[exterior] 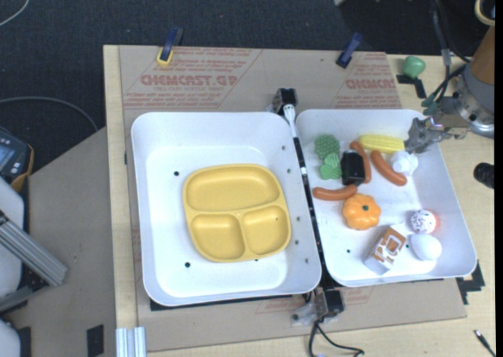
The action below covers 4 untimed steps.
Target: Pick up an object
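Several toy foods around the claw (419, 141): corn (382, 143), sausages (388, 167), pumpkin (361, 211).

Even, bright overhead light w/ soft, short shadows; white bins (149, 190) at frame center run near overexposed, w/ mild glare on the yellow tray (236, 211). Dark floor across the top and left of frame is underexposed, little detail. Overall focus is soft, low res; small items at center right lack fine edges.
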{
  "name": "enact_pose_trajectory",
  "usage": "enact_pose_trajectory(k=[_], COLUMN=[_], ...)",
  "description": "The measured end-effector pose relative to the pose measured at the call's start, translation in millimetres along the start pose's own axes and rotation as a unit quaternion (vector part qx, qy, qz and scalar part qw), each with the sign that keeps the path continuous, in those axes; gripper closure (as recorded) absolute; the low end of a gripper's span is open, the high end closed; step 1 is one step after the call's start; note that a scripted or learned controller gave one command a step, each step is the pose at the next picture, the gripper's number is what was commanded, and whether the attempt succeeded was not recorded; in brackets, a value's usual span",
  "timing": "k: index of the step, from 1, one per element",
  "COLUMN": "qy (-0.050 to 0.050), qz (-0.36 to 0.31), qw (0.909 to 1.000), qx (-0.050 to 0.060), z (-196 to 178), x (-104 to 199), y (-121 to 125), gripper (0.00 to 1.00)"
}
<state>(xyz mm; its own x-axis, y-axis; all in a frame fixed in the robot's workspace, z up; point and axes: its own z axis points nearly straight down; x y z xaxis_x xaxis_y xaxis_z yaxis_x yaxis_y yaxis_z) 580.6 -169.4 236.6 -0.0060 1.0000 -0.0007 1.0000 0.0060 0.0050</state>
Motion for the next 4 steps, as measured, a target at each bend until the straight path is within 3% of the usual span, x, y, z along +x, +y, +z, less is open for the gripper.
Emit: enact_pose_trajectory(k=[4], qy=[0.001], qz=[0.000], qw=[1.0000], qx=[0.000], z=[23.4], x=[178.7], y=[73.9], gripper=[1.00])
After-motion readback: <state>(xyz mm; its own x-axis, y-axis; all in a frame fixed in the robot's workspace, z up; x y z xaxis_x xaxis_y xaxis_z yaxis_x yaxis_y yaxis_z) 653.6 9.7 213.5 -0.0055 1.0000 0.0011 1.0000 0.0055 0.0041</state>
